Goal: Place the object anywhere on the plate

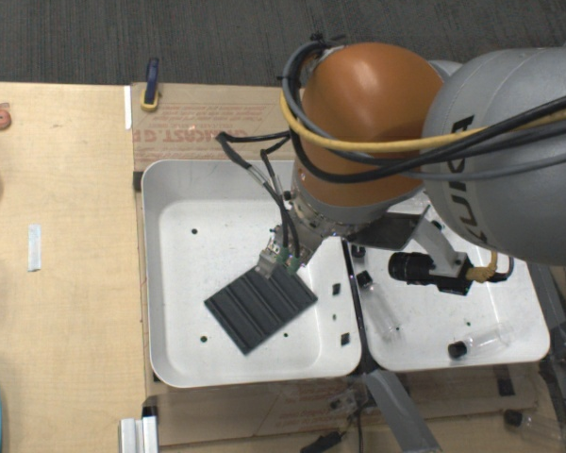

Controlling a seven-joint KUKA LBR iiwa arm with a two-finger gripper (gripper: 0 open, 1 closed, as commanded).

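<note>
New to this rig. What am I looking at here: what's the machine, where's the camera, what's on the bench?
One fixed camera looks down at a slant on a bench with two shallow white bins. The big grey robot arm with the orange band reaches in from the right; its gripper hangs over the left white bin, right at the upper corner of a dark grey ribbed rectangular plate lying flat on the bin floor. I can't tell whether anything is held. The right white bin holds clear plastic tubes with black caps.
</note>
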